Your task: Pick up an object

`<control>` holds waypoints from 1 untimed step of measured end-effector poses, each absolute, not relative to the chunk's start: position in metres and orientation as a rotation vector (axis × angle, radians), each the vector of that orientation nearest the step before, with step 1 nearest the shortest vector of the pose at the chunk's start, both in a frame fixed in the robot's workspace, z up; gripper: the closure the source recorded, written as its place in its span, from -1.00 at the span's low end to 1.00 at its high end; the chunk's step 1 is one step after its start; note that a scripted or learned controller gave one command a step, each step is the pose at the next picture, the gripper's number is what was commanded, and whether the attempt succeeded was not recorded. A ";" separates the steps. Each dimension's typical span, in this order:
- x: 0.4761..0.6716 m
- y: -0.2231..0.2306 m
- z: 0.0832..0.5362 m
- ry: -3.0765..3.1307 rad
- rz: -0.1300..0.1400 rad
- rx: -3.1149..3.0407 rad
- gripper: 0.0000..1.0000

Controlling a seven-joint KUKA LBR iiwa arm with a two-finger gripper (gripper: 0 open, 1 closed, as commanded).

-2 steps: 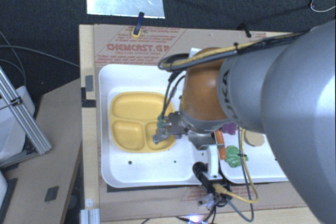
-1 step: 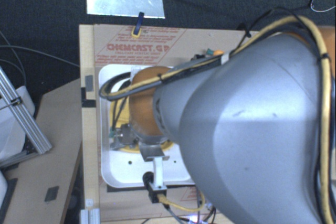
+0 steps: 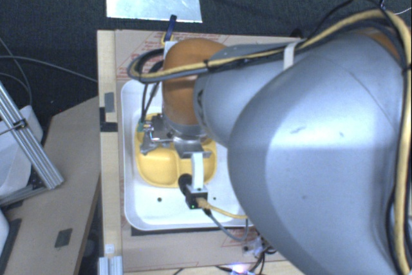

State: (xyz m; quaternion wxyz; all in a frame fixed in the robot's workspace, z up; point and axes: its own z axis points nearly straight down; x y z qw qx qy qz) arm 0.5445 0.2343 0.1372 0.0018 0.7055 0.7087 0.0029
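My own arm (image 3: 309, 138) blocks most of the right side. Under my wrist a big yellow thing (image 3: 158, 167) takes up the middle of the white bin (image 3: 132, 138). Free floor only along the near edge and left wall, pretty tight.

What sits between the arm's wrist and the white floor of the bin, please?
A yellow object lies there in the white bin, directly beneath the wrist, as the camera view shows.

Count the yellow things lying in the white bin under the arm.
1: a yellow thing lies in the white bin, toward its left side, right under the wrist. The arm covers much of that bin, so more could be hidden.
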 end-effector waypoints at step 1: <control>0.514 0.166 0.098 2.219 0.009 2.222 -1.00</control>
